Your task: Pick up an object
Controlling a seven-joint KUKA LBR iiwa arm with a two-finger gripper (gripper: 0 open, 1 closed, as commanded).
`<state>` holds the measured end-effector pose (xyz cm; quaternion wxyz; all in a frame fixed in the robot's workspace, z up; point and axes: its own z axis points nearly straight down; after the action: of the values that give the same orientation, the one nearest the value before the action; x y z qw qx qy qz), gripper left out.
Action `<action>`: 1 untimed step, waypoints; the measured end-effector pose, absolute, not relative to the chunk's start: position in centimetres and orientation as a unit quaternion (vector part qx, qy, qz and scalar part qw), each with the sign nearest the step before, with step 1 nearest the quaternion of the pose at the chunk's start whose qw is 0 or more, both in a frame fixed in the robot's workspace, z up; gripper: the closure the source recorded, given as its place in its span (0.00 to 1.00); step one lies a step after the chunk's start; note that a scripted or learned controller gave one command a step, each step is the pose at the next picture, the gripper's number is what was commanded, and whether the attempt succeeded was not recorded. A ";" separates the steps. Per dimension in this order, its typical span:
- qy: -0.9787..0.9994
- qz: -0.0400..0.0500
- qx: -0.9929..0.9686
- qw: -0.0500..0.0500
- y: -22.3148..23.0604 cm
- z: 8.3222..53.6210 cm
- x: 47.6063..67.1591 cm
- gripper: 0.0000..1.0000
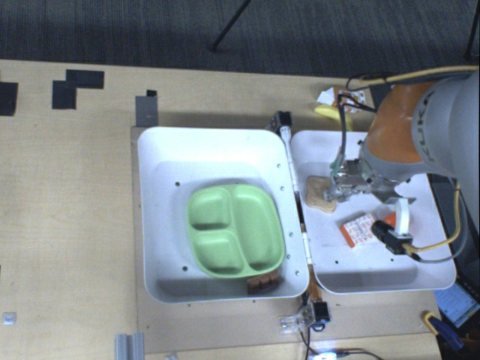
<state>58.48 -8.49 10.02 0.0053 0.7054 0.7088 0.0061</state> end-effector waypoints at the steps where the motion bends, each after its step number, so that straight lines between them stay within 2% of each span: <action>1: 0.709 0.006 0.705 0.005 -8.5 10.0 58.5 0.00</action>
<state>58.46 -8.48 10.00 0.0049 0.7053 0.7088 0.0058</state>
